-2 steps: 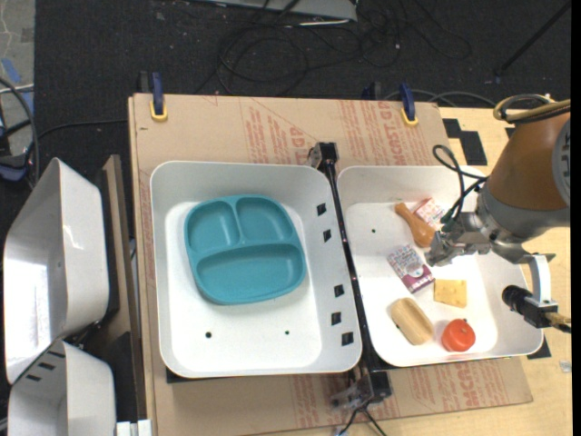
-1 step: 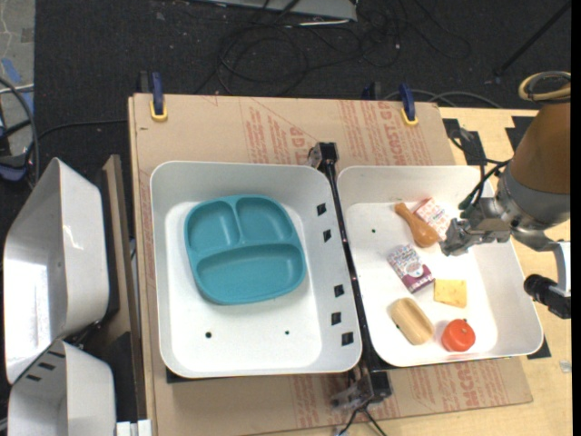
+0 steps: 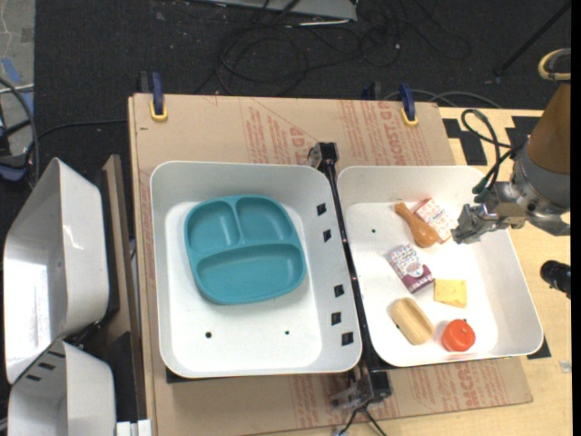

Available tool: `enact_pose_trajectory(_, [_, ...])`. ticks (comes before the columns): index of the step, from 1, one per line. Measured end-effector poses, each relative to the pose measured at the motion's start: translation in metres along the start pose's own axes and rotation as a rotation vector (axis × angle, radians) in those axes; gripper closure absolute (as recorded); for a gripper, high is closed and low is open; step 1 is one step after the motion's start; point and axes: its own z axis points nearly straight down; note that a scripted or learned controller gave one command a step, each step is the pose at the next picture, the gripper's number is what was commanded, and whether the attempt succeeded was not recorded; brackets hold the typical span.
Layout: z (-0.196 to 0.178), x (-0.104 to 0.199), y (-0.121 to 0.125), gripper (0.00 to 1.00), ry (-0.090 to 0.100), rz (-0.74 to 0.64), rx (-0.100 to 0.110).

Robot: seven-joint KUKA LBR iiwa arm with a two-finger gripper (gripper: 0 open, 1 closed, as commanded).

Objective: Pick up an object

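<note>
- The things available to pick lie loose in the right-hand shallow white bin (image 3: pixel 522 334), scattered apart from one another rather than stacked, so each looks reachable from above.
- Nearest the gripper: a small pink-and-white printed packet (image 3: pixel 436 215), touching an orange-brown carrot-shaped toy (image 3: pixel 416 224) that lies at a slant beside it.
- Toward the middle of the bin: a small purple-and-white carton (image 3: pixel 408 266), lying flat.
- Lower down: a yellow cheese-like wedge (image 3: pixel 451 292), a tan bread-roll-shaped toy (image 3: pixel 411 321), and a round red-orange toy tomato (image 3: pixel 458 335) near the bin's front wall.
- The two-finger gripper (image 3: pixel 472 222) of the grey arm reaches in from the right and sits over the bin's upper right part, just beside the packet. Judged from this, the packet or the carrot toy is the likely target.
- The fingers are dark and small here; whether they are spread or closed cannot be told, and nothing is seen between them.
- The left-hand shallow white bin (image 3: pixel 172 271) holds a teal plastic divided plate (image 3: pixel 243 248), well apart from the gripper.
- Both bins rest on a brown board-covered worktop (image 3: pixel 272 125).
</note>
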Motion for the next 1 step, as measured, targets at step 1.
enact_pose_trajectory(1, [0.0037, 0.0607, 0.0213, 1.0, 0.003, -0.007, 0.002])
